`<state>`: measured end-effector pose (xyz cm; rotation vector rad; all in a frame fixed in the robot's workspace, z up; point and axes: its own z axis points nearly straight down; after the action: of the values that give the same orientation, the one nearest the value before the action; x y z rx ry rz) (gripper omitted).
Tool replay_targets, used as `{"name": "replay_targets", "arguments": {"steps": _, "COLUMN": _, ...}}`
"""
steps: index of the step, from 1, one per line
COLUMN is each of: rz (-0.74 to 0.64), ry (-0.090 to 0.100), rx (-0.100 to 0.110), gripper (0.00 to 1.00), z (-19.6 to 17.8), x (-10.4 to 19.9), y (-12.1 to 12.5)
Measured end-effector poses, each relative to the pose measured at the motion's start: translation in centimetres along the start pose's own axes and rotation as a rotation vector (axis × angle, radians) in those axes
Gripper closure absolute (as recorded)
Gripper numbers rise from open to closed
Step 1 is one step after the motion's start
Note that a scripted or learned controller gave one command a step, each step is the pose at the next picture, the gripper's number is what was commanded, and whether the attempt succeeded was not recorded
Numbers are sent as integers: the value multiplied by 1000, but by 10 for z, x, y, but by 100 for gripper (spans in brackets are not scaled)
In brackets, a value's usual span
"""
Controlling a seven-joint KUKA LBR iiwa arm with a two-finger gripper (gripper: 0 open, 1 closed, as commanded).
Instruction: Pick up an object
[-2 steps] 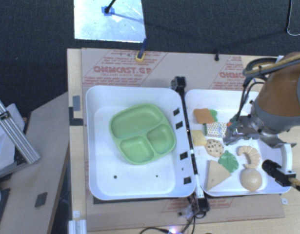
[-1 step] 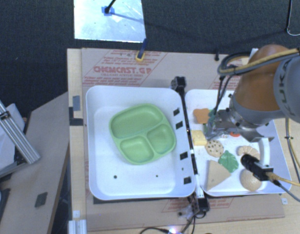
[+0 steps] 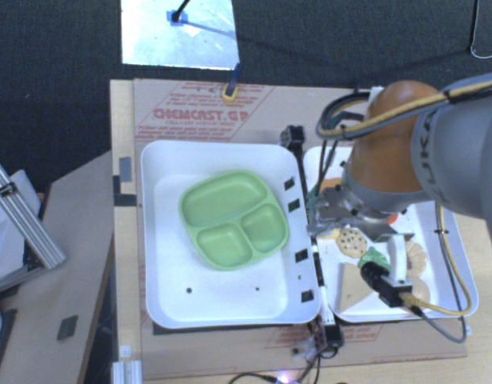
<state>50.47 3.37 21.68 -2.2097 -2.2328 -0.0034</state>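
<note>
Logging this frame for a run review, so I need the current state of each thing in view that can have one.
Green divided plate: right side up, flat in the left bin, compartments bare.
Cookie: lying flat in the right bin, below the arm's wrist.
Small green item: lying beside the cookie, not lifted.
Gripper: low over the right bin; nothing seen held.

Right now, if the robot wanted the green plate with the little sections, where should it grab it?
Probably by the raised outer rim of the green divided plate, pinching from straight above. It lies flat in the left bin, and its right edge is nearest the arm.
</note>
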Motion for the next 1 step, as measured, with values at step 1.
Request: {"name": "replay_targets", "arguments": {"steps": 1, "rz": -1, "ry": 1, "rx": 0, "gripper": 100, "z": -10, "x": 57, "y": -4}}
